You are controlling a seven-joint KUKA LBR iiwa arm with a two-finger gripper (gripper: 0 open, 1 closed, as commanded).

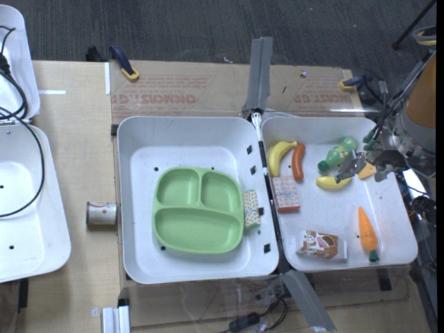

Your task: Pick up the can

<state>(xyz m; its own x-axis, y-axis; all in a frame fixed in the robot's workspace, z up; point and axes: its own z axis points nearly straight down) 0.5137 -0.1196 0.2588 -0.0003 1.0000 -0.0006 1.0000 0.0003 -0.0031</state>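
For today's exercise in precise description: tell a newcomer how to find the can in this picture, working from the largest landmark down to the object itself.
Start at the left white bin, the one holding the green divided plate. Look just outside its left wall, on the wooden bench: the can lies there on its side. It is a small metallic cylinder with an orange patch, and it is the sole item resting on the bench beside the bins, not inside one.

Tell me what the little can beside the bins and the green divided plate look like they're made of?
The can, lying on its side on the bench left of the left bin, looks like metal: dull silvery body with an orange spot on the label. The green divided plate looks like moulded plastic: one even pale green, matte, with soft rounded ridges. Both are guesses from appearance.
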